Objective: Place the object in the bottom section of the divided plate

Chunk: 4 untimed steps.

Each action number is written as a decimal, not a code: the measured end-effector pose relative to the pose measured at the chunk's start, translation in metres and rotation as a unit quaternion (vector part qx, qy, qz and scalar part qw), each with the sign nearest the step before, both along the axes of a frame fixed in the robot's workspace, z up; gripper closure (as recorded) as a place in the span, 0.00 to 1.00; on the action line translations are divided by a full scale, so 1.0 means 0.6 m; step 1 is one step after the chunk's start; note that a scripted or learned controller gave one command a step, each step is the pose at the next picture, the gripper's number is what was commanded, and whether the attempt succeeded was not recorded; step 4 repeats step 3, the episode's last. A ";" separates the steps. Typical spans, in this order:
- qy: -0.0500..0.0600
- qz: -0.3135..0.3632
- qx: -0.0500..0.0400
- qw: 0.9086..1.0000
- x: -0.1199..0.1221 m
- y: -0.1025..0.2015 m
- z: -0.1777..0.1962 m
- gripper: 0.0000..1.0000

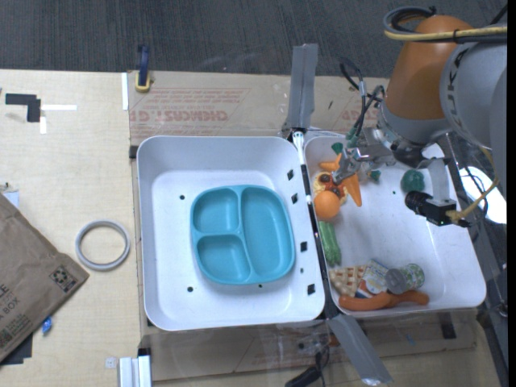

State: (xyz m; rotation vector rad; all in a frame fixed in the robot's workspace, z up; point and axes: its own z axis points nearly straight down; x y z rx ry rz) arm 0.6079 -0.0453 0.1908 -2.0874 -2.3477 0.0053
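We have our gripper (348,166) low at the right bin's (451,297) far-left corner, over the carrot (351,185) and orange (326,205) to pick one; we cannot tell its state. The divided plate (242,234) waits mid left bin (161,240), its bottom section unfilled.

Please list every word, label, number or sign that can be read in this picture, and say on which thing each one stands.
"BOX": on the brown cardboard box at the left edge; a line above it is cut off and cannot be read.
Red print on the cardboard sheet behind the bins: upside down and blurred, not readable with certainty.
A small square code on the brown cardboard box: too small to read.
The divided plate bears no text.
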 end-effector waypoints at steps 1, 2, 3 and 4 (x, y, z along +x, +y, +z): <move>0.001 -0.049 0.001 0.999 -0.098 0.114 0.000 1.00; 0.000 0.143 0.001 0.990 -0.084 0.263 0.067 1.00; 0.000 0.143 0.001 0.990 -0.084 0.263 0.067 0.00; 0.000 0.143 0.001 0.990 -0.084 0.263 0.067 0.00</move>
